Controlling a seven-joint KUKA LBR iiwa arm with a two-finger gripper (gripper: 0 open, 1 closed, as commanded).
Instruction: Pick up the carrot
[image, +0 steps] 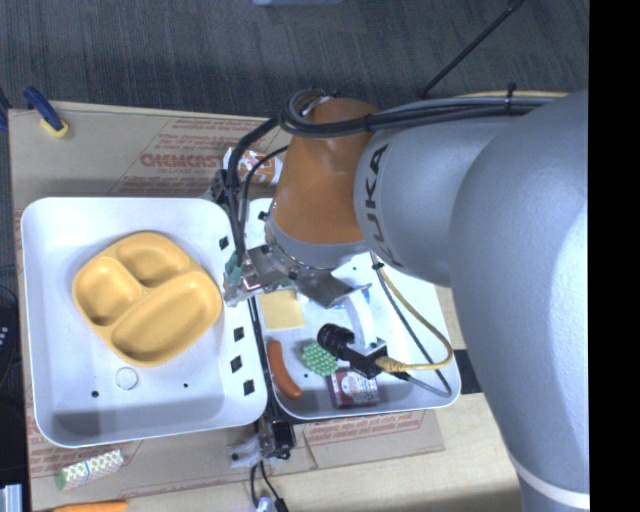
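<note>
I count two white bins on the bench: the left bin (50, 330) holds one yellow divided plate (145, 295). In the right bin (440, 385), beside that plate's bin, lies one carrot (283, 368), with one yellow slice (283, 310), one green piece (318, 357) and one dark packet (353, 388). The arm (330, 190) covers the jaws, so I cannot tell their state.

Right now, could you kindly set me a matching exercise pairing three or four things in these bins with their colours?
Things:
1. divided plate in the left bin
2. sausage
3. flat square slice
4. dotted piece

Colours:
A. green
B. pale yellow
C. mustard yellow
D. reddish orange

Pairs: 1-C, 2-D, 3-B, 4-A
</note>
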